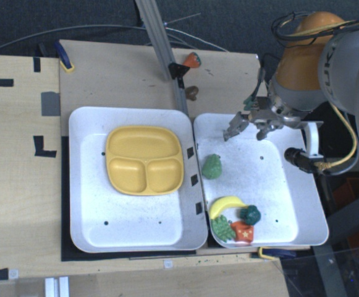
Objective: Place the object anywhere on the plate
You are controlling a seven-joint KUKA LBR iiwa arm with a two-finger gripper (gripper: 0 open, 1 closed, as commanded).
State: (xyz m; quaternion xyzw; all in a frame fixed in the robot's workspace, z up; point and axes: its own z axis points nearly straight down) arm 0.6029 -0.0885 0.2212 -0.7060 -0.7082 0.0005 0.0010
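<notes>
A yellow three-compartment plate point(145, 158) lies in the left bin point(86, 228). In the right bin point(290, 190) a green pear-shaped toy point(212, 166) rests near the left wall. A yellow banana point(227, 205), a dark green broccoli-like piece point(250, 215), a green leafy piece point(223, 229) and a red piece with a star point(243, 232) cluster at the front left corner. My gripper point(246, 131) hangs over the back of the right bin with its fingers spread open and nothing between them, well up and right of the green toy.
A grey pole point(157, 30) slants across the bench behind the bins, with a small orange and black clamp point(188, 62) beside it. A black cable and connector point(303, 159) hang off the arm over the right bin's right side.
</notes>
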